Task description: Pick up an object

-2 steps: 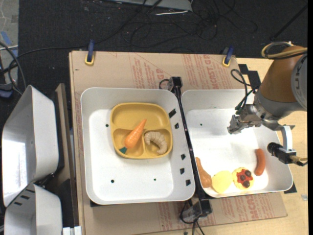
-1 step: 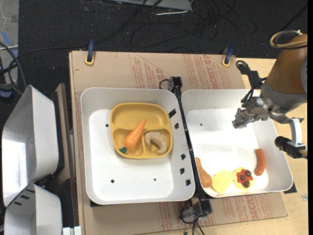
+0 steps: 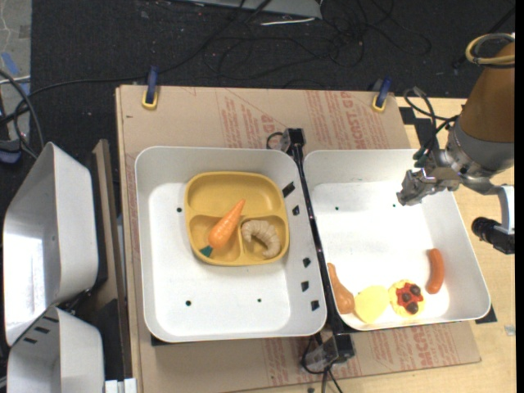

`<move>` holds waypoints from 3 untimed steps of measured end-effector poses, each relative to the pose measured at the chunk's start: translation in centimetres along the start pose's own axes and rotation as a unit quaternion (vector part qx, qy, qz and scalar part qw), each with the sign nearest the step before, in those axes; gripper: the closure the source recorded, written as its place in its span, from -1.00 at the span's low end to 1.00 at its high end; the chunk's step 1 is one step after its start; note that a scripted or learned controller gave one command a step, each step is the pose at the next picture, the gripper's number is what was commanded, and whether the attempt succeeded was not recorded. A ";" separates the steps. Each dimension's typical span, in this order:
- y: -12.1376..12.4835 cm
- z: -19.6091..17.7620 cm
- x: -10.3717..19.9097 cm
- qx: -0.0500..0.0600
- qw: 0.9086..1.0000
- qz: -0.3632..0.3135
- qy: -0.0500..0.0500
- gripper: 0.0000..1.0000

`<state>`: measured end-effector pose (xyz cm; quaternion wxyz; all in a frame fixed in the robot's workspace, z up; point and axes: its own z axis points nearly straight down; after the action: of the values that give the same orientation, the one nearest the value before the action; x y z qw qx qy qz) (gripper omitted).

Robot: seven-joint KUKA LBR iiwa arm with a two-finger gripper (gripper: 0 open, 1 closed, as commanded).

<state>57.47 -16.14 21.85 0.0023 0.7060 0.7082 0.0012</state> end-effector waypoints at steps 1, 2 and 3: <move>0.6 -1.2 5.1 0.001 1.000 -0.003 0.001 1.00; 0.6 -0.3 10.5 0.003 1.000 -0.002 0.001 1.00; 1.4 0.5 15.6 0.002 1.000 -0.002 0.001 1.00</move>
<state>58.85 -0.49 21.32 0.0001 0.7046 0.7097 0.0001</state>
